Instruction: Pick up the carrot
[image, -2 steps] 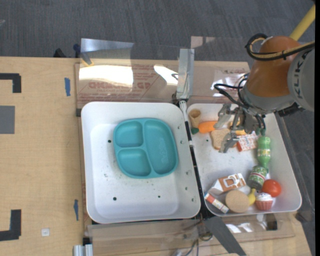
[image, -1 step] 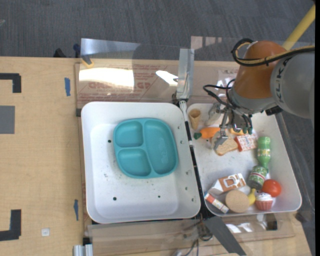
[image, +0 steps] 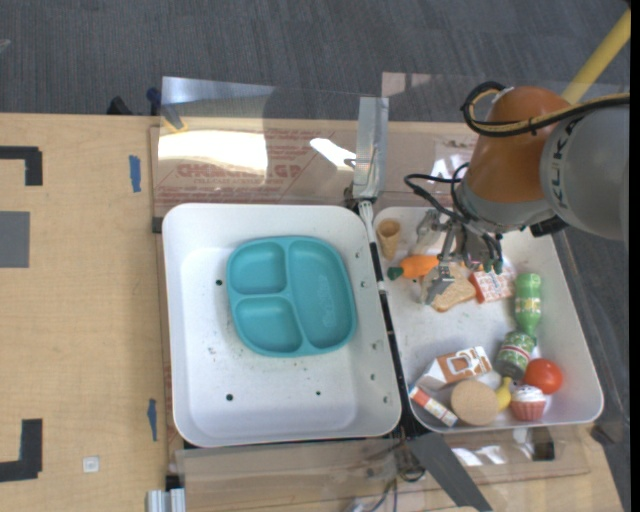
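Carrot (image: 416, 267), orange with a small green tip, lies in the right bin (image: 580, 330) near that bin's left wall, toward its far end. Its right end runs in under the gripper (image: 446, 278), so where the carrot stops is hard to make out. The gripper's metal fingers reach down just beside the carrot and over a pale, wedge-shaped food piece (image: 455, 293); whether they are spread or pressed together cannot be told, and nothing can be seen held between them. Cables and the arm's orange band (image: 510, 145) cover the far right corner of this bin.

Just beyond the carrot, against the left wall, stands a small tan cup (image: 388, 238). Right of the gripper lies a red and white packet (image: 492, 285), partly hidden by the fingers. Along the right wall sit a green bottle (image: 527, 300) and, nearer, a green can (image: 516, 352). At the near end are a red tomato (image: 544, 376), a cupcake (image: 529, 401), a round tan bun (image: 475, 402), an orange and white carton (image: 464, 365), and a small red and white stick (image: 432, 405) by the near left corner.

The left bin (image: 190, 330) holds a teal divided plate (image: 292, 295) with three compartments, lying toward its far end.
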